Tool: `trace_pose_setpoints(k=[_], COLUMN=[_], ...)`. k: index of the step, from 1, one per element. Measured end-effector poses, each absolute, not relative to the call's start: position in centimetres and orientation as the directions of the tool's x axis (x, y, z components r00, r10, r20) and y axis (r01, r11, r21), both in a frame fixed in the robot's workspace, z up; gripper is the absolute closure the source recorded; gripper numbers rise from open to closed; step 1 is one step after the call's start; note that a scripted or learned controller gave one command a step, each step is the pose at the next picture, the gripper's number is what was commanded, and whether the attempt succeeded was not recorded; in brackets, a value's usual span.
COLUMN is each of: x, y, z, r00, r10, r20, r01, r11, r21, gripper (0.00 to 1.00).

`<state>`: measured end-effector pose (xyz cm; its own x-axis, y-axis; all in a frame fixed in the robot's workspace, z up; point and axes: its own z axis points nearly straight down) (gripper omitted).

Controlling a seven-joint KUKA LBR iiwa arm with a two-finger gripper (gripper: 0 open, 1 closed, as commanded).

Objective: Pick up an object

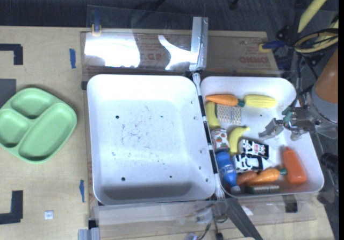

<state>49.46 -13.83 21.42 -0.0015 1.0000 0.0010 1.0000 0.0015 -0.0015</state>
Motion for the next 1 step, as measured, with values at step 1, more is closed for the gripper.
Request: trace_pose_setpoints(k=[1], x=[48.63], y=[-11.73], z=[12.44], r00=[-0.126], r10=[0.992], r20=[-0.007], r01=[0.992], r11=[0.127], r21=[0.021], gripper=[0.00])
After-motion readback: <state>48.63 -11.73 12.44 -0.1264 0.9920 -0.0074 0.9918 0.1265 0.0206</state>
